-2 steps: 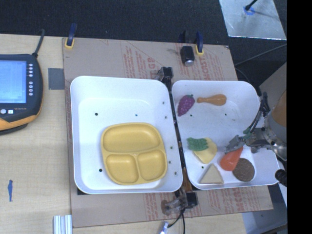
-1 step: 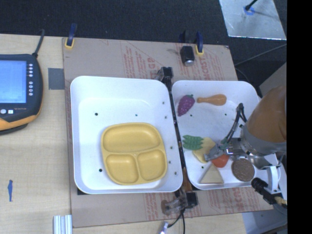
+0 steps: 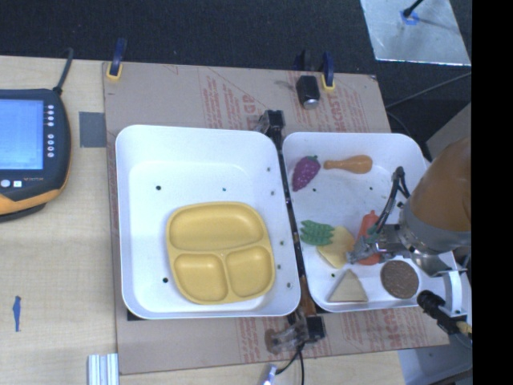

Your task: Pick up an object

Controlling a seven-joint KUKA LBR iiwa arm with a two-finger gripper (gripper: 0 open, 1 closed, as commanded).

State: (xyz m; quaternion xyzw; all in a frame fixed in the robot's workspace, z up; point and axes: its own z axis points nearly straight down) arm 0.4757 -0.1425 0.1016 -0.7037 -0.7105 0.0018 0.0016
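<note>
The right bin (image 3: pixel 353 138) holds several toy foods: purple grapes (image 3: pixel 304 172), an orange drumstick (image 3: pixel 349 164), a green leafy piece (image 3: pixel 315 232), a yellow wedge (image 3: pixel 337 249), a tan triangle (image 3: pixel 346 288) and a brown round cookie (image 3: pixel 398 279). A red-orange piece (image 3: pixel 367 222) lies near the bin's middle right. My gripper (image 3: pixel 370 247) reaches in from the right and sits low, right at that red-orange piece, just above the cookie and beside the yellow wedge. The arm's orange band (image 3: pixel 445 191) hides the bin's right side.
The left bin (image 3: pixel 192 147) holds a yellow divided plate (image 3: pixel 220 251). A control pendant with a blue screen (image 3: pixel 28 151) lies on the bench at far left. Clamps (image 3: pixel 309 89) sit at the cardboard's back edge, and a cable fitting (image 3: pixel 292 335) at the front.
</note>
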